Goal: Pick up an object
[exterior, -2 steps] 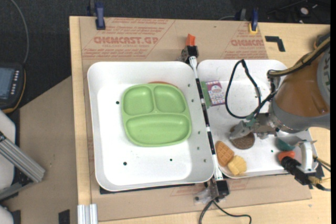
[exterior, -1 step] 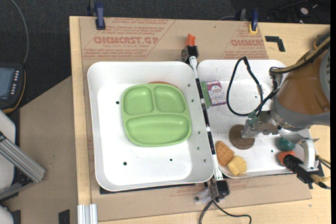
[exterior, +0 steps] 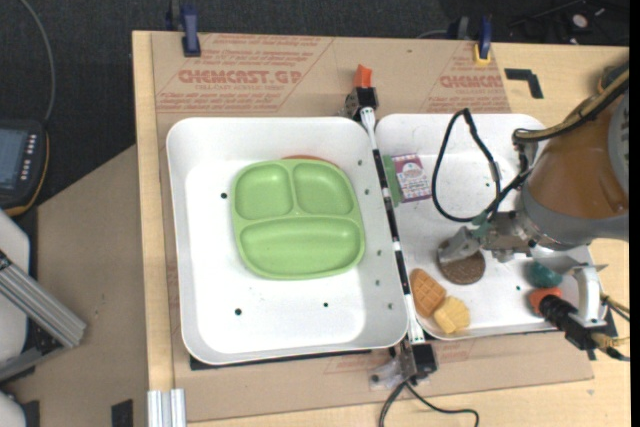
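My gripper (exterior: 468, 245) hangs low over the right bin (exterior: 450, 140), reaching in from the right. Directly below and touching its tip in the view lies a brown round disc (exterior: 462, 268). A tan waffle piece (exterior: 428, 290) and a yellow chunk (exterior: 450, 316) lie near the bin's front left corner. A small purple and white packet (exterior: 410, 177) rests at the bin's left wall. An orange object (exterior: 545, 300) and a teal one (exterior: 546, 271) sit at the right, partly hidden by the arm.
The left bin (exterior: 200, 295) holds a green divided plate (exterior: 297, 219) with a red edge (exterior: 305, 158) peeking from behind it. A black cable (exterior: 470, 160) loops over the right bin's back half. Clamps stand along the bench's far edge.
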`<action>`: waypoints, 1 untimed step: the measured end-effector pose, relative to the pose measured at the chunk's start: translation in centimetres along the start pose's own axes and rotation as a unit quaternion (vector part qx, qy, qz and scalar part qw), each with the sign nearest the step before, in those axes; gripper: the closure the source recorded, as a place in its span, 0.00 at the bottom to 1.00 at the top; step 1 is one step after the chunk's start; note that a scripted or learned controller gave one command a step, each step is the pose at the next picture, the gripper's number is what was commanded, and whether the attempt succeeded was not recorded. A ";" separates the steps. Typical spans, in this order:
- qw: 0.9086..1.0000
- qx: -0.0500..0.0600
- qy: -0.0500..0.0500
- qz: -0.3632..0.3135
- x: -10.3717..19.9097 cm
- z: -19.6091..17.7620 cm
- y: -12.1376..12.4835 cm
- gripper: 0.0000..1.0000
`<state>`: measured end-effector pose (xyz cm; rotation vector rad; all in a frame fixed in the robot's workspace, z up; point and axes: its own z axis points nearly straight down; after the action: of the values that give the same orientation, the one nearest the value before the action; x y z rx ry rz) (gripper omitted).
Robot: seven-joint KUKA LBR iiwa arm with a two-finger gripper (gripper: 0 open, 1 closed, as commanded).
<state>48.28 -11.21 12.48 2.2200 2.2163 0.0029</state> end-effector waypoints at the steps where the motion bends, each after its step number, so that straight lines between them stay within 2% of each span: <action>1: 1.000 0.004 0.002 0.000 -1.9 4.3 -0.5 0.00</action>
<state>47.80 -13.07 8.22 2.2267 2.2217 -0.0032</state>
